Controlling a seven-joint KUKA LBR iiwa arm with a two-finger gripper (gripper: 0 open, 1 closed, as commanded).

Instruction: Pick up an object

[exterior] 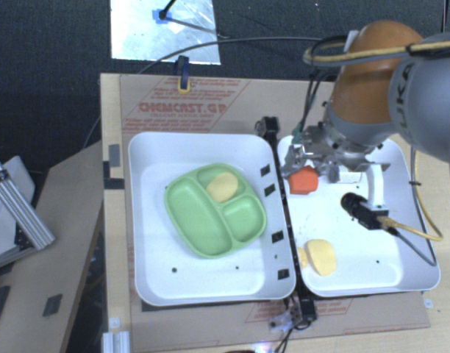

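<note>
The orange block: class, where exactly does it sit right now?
The orange block lies in the right bin, near its upper left corner, just under the gripper.

bins (pixel 210 285): white | divided plate (pixel 210 223): pale green | piece on plate (pixel 223 187): yellow | block under wrist (pixel 304 182): orange-red | piece in right bin (pixel 320 256): yellow | arm (pixel 423 101): grey, orange band | bench board (pixel 188 101): tan, red lettering

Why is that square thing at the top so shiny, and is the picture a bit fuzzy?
In the camera view, the silvery sheet bounces light back, so it glares bright against the dark floor; the white bins look evenly lit with soft shadows under the green tray; the arm and gripper look slightly soft, and the whole picture is a little grainy.
</note>
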